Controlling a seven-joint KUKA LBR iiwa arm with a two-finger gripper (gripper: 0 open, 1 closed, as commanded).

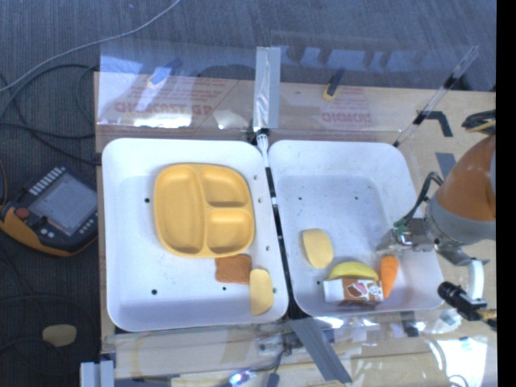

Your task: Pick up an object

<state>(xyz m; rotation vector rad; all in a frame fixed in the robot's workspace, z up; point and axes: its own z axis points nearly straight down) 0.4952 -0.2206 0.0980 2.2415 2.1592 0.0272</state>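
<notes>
In the right bin (pixel 347 164) lie a pale yellow slice (pixel 318 247), a yellow banana (pixel 354 270), a small brown and white carton (pixel 353 290) and an orange carrot (pixel 389 275). My gripper (pixel 401 237) hangs at the bin's right wall, just above and right of the carrot, reaching in from the orange-banded wrist (pixel 472 185). Nothing shows between its tips. In the left bin (pixel 129 216) sit a yellow divided tray (pixel 204 209), a brown toast-like piece (pixel 234 269) and a pale yellow wedge (pixel 261 290).
A metal divider post (pixel 267 87) stands at the back between the bins, with clear panels behind. A teach pendant (pixel 50 208) and cables lie on the floor at the left. Black fittings (pixel 456 294) sit off the right bin's front corner.
</notes>
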